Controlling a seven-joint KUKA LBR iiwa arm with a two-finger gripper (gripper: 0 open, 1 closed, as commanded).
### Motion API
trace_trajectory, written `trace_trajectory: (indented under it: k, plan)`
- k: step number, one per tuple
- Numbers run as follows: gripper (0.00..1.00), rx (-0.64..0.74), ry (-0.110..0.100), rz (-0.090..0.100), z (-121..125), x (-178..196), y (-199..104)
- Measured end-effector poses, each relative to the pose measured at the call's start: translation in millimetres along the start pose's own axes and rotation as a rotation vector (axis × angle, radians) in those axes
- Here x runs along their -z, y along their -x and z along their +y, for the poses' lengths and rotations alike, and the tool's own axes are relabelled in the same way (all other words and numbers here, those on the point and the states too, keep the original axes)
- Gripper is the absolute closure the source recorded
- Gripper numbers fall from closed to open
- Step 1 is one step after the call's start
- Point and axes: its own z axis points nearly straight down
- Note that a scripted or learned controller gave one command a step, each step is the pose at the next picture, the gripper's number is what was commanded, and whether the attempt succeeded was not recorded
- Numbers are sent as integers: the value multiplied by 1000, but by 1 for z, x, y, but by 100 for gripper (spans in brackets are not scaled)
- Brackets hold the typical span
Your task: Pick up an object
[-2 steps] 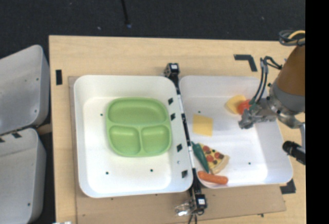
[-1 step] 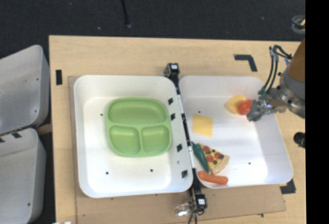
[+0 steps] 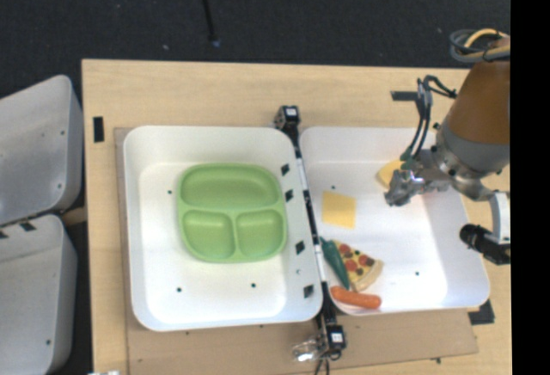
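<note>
— Pose of the arm (image 3: 478, 119)?
— Reaching in from the right, orange band bulging above the grey wrist, tipped down and leftward over the right bin (image 3: 447, 274). Cables looped beside and behind the wrist.

— And the fingers (image 3: 400, 191)?
— Low over the far half of that bin, a grey metal clump. Apart or together: cannot tell from this slant.

— Clamped on anything?
— Nothing seen between them.

— Nearest to the fingers?
— A yellow piece (image 3: 389, 173), just beside them on the left and slightly beyond, partly hidden behind the metal. Pale yellow, rounded edge, lying on the white floor of the bin. Touching or merely close: hard to say.

— Next out?
— A yellow square (image 3: 339, 210), flat, left of the fingers and a little nearer the camera, apart from them.

— Farther still?
— Well apart, down in the near left corner of the same bin: a toy pizza slice (image 3: 361, 268) with red dots, a green stick (image 3: 333, 261) against its left edge, and an orange sausage shape (image 3: 357, 300) just in front.

— Beyond the divider?
— Far left of the fingers, in the left bin (image 3: 155, 279), a green divided plate (image 3: 232, 212), three compartments, lying flat in the middle. Both bins side by side on the tan worktop (image 3: 189, 89).
</note>
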Motion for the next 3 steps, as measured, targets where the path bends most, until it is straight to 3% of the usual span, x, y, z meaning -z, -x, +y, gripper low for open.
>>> trace_trajectory:
  k: [1, 3]
  plan:
    - [100, 2, 0, 2, 5, 3, -60]
    - [100, -1, -1, 1, -1, -4, -152]
